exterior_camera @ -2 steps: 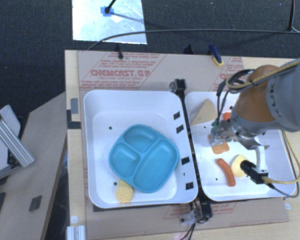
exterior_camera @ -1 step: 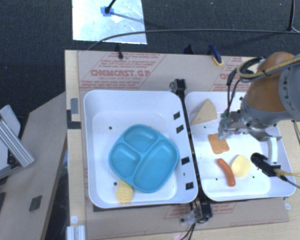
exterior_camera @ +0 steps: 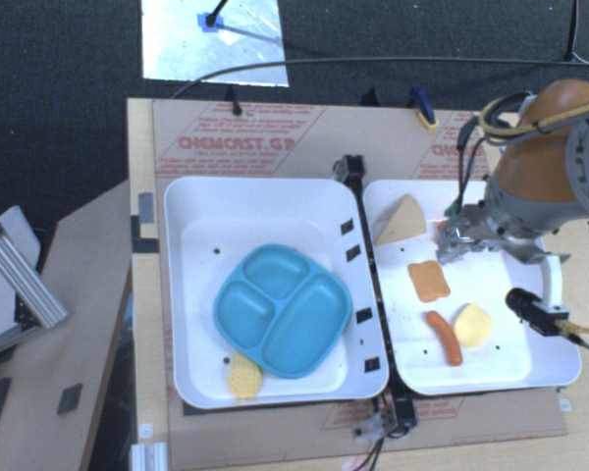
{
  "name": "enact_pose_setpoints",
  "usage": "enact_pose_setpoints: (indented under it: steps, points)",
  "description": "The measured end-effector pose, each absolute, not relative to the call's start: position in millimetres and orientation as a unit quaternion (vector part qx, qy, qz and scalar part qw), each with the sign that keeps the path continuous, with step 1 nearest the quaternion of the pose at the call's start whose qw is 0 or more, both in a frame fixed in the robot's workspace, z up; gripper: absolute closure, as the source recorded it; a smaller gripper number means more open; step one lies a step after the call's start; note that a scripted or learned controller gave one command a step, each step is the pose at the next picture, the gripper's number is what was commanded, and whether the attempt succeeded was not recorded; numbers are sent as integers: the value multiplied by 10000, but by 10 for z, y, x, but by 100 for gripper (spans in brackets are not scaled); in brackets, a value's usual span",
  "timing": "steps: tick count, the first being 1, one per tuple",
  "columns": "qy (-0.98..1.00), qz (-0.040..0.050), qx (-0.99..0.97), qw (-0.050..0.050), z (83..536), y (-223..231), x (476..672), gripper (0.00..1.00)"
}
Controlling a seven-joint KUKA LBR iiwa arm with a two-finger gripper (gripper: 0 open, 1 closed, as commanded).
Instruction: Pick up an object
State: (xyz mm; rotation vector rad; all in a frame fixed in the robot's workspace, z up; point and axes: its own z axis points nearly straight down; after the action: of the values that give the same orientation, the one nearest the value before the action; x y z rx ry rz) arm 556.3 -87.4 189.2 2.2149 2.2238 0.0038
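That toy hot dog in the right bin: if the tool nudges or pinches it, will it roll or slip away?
The hot dog looks long and round, so it would probably roll sideways if pushed across its length. Its surface seems smooth, likely plastic, so a pinch could slip off. It lies close beside the yellow lemon-like piece, which might get bumped.

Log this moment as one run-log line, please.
gripper: low in right bin | nearest: orange slice | grasp: none seen | blue plate: left bin

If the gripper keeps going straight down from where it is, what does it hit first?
Probably the bare floor of the right bin near the orange toast slice; the gripper sits just up-right of it, though depth is hard to judge.
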Motion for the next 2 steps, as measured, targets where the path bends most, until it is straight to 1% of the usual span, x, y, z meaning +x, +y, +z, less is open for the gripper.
enact_pose_setpoints:
  steps: [1,2]
  points:
    - [7085,17,7057,24,2372,-918,5501,100]
    - [7103,6,7039,-3,2266,-449,5399,100]
